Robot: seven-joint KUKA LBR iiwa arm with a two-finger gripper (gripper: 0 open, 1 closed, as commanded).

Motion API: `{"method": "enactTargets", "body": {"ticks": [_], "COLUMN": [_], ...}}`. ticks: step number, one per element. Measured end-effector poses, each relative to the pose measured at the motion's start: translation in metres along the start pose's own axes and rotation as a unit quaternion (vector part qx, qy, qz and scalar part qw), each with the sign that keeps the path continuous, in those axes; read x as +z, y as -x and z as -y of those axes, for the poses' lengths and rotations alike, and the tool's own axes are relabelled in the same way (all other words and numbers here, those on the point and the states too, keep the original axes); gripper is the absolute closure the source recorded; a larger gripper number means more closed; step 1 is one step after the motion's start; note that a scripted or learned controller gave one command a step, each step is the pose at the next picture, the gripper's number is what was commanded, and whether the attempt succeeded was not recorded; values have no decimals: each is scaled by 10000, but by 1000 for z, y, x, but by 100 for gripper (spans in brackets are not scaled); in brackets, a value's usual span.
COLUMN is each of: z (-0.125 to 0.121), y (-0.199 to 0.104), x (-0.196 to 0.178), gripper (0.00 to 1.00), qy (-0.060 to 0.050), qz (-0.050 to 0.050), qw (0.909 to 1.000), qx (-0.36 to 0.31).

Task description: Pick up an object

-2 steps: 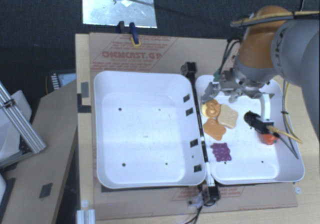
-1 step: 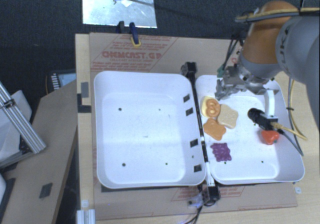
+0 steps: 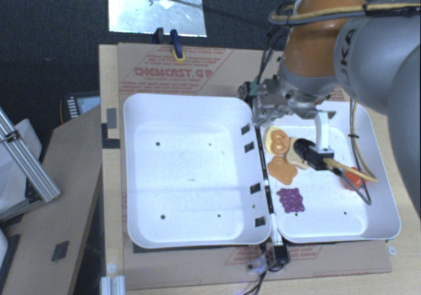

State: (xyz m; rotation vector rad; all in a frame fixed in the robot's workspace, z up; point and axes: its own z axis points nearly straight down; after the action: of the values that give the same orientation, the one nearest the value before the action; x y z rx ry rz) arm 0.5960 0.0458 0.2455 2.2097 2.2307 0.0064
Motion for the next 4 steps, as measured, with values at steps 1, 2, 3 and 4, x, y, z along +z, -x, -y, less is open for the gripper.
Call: {"method": "enactTargets", "body": {"ticks": [1,2,3,4], "z": [63,76,110,64], "y": [-2,-49,-9,-50], "x": [-74,-177,-107,-104], "gripper": [100,100,100,100], "qy": [-6,39,-43,1], "qz": [1,-10,12,6], "qw": [10000,10000,10000,10000], "qx": [19,-1,60,14]}}
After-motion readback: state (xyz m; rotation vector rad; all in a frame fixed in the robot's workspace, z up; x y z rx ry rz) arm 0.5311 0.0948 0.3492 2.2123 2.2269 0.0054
